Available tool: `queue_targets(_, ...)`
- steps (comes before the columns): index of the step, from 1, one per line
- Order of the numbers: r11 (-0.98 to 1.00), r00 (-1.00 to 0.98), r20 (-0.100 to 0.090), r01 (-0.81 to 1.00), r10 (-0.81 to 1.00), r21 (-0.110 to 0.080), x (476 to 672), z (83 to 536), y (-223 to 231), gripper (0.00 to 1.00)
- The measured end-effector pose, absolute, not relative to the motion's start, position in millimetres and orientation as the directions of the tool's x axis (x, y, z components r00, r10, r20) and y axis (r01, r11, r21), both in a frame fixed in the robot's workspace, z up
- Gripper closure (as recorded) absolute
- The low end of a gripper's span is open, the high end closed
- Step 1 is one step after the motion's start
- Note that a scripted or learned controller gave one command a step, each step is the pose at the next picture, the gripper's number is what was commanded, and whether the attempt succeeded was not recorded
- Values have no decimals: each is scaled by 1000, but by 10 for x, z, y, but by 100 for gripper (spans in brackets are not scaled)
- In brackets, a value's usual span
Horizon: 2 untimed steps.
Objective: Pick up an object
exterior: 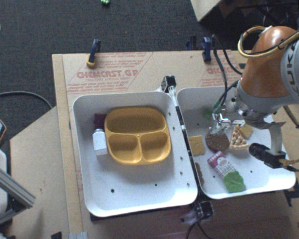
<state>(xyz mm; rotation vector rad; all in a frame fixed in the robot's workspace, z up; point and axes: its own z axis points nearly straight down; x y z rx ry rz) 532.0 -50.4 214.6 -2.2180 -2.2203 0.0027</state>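
Brown round cookie (pixel 217 141) lies in the right bin (pixel 273 185), directly beneath the pincer (pixel 221 120), whose state I cannot tell. At its nine o'clock sits a cracker (pixel 196 145); at three o'clock, a waffle piece (pixel 238 137); at six o'clock, a red packet (pixel 220 164) and green piece (pixel 235 182). A yellow tray (pixel 137 135) fills the left bin (pixel 138 194).

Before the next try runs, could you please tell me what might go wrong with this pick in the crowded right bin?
1. The pincer hangs just above the brown round piece, which touches the waffle slice; closing there may catch or shove both.
2. The cracker lies beside the bin wall, so a nudge could wedge it there.
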Motion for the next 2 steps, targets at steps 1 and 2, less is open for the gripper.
queue_targets(1,0,0,-1,1000,1000,2,5376,2195,-613,100)
queue_targets(2,2,-2,-1,1000,1000,3,5429,2265,-531,100)
